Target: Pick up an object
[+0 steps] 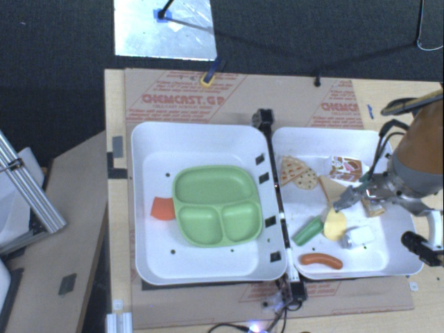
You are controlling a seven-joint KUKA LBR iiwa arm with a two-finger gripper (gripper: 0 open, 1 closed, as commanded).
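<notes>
Your gripper point(345, 203) hangs in the right bin point(305, 139), fingers spread and holding nothing, just above a yellow lemon point(335, 225). One green pickle point(307, 231) and one sausage point(320, 260) lie beside it. The left bin point(149, 144) holds one green tray point(214, 205). Cardboard point(182, 92) reads "CHEMCAST GP".

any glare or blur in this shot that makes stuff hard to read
Camera view: the foil-like sheet at top glares brightly; the white bins look slightly washed out with soft shadows at their walls; the gripper area is soft, so small items near it are hard to identify.
</notes>
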